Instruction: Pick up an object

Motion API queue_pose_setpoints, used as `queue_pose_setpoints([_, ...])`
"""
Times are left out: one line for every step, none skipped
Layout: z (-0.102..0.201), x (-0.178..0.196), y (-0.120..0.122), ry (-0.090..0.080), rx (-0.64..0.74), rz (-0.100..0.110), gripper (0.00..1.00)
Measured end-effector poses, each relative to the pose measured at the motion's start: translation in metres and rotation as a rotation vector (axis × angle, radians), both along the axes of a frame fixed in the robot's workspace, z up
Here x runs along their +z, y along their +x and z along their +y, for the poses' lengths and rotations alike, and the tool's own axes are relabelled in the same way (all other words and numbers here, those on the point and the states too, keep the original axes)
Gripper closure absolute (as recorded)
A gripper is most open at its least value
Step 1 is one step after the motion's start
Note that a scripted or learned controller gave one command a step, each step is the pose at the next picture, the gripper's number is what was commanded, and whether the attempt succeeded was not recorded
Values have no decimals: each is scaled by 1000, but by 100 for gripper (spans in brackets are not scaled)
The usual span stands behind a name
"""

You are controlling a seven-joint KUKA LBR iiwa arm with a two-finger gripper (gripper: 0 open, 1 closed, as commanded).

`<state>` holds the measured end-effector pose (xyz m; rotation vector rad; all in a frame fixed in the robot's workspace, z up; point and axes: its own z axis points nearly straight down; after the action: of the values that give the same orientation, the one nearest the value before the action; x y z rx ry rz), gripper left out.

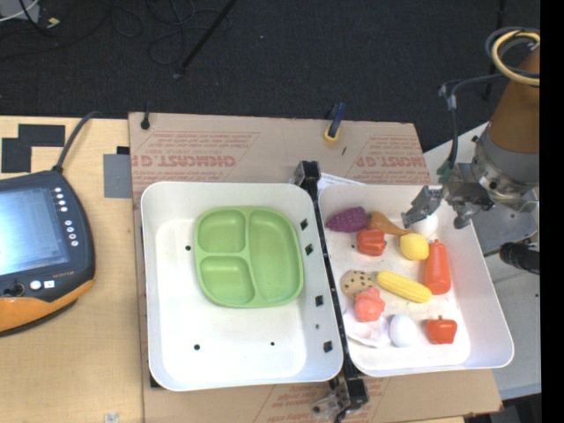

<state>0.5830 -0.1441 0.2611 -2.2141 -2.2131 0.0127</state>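
Two white bins sit side by side on the desk. The left bin (pixel 167 342) holds one green divided plate (pixel 248 256). The right bin (pixel 483 324) holds about ten toy foods: one purple piece (pixel 347 219), one drumstick (pixel 384 224), one lemon (pixel 414 247), one corn cob (pixel 404 285), one cookie (pixel 356 281), one white egg (pixel 403 330), one carrot (pixel 437 267) and three smaller red pieces. The hand (pixel 445 203) hovers released over the right bin's far edge, grasping nothing.

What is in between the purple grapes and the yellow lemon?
In the camera view, a red tomato-like toy and an orange-brown drumstick-shaped piece lie between the purple grapes and the lemon.
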Motion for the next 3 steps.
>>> queue_pose_setpoints([0,7,2,-2,2,-13,0])
queue_pose_setpoints([-5,-55,-1,0,2,-4,0])
queue_pose_setpoints([5,-117,-1,1,0,-4,0])
